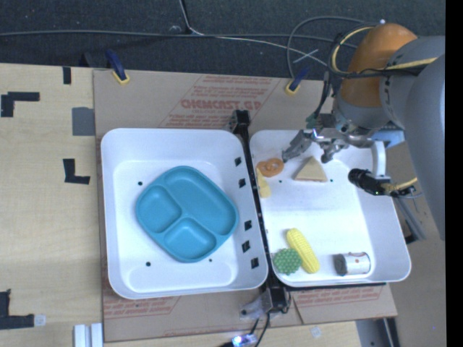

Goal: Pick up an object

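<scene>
Camera view: we see the two-finger gripper [312, 147] spread open, holding nothing, just above the tan wedge-shaped block [310, 170].
Approach: we descend straight, straddling the wedge.

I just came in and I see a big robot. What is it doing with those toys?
The robot arm's gripper hangs open over the far end of the right bin, just above a tan wedge, holding nothing yet. An orange ring, a yellow corn cob, a green ball and a metal can lie there too. A blue tray sits in the left bin.
</scene>
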### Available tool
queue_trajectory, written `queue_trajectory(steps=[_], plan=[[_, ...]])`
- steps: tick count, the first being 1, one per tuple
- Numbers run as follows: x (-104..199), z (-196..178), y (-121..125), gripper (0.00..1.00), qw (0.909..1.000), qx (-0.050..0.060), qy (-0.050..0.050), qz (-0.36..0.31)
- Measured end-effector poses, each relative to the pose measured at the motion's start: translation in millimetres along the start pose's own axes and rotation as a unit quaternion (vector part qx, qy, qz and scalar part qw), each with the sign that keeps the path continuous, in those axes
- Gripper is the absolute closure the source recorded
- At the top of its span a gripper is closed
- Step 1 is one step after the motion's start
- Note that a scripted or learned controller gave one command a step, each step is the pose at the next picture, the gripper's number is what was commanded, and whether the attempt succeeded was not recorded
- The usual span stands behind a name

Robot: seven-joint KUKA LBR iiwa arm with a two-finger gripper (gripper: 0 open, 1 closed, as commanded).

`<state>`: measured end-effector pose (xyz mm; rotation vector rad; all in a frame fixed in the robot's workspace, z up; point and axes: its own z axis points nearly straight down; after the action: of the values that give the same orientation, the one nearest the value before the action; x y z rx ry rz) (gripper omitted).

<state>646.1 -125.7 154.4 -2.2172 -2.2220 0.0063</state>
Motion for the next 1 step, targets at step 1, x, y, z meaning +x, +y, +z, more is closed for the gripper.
queue_trajectory(steps=[1], plan=[[-4.5, 57.9, -3.7, 0.00, 1.0000, -0.004, -0.002, 0.000]])
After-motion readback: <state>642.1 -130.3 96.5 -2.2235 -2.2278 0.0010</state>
